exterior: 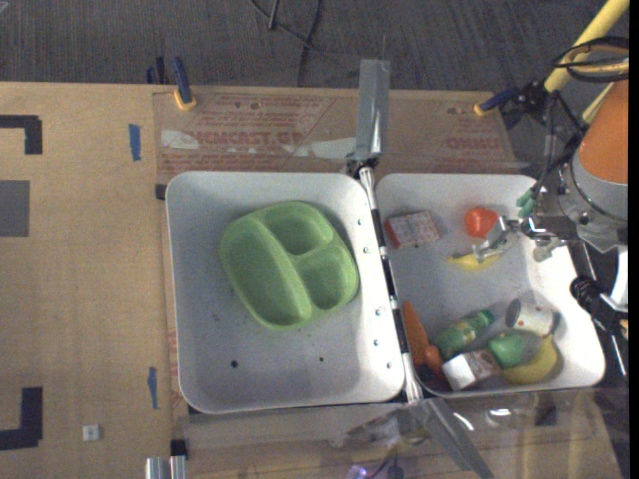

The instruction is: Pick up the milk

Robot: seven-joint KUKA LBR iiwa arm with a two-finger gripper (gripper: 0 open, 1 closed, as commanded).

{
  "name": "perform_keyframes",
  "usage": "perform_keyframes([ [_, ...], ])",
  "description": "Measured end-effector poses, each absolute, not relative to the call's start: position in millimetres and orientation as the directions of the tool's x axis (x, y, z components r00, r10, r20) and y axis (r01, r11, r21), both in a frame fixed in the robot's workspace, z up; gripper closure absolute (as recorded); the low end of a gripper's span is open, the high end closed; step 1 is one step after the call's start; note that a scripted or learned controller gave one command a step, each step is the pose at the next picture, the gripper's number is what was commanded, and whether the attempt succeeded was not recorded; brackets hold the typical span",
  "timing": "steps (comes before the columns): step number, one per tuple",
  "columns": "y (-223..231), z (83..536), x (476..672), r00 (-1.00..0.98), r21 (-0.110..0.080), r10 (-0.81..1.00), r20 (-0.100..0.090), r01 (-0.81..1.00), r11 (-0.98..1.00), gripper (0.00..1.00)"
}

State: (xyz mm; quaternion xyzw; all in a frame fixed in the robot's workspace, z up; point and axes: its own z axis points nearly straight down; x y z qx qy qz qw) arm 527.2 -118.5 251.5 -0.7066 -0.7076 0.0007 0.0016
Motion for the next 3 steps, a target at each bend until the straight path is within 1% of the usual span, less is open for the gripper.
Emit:
perform_keyframes([
  [1,-122,108,480.6,-0.270,0.005,0.963,-0.002,0.963,0.270,0.00],
  [2,-123,89,491.0,0.114,0.010,0.994,0.000,0.993,-0.114,0.00],
  [3,-191,88,612.1,0.210,0.007,0.978,-0.002,0.978,-0.210,0.00],
])
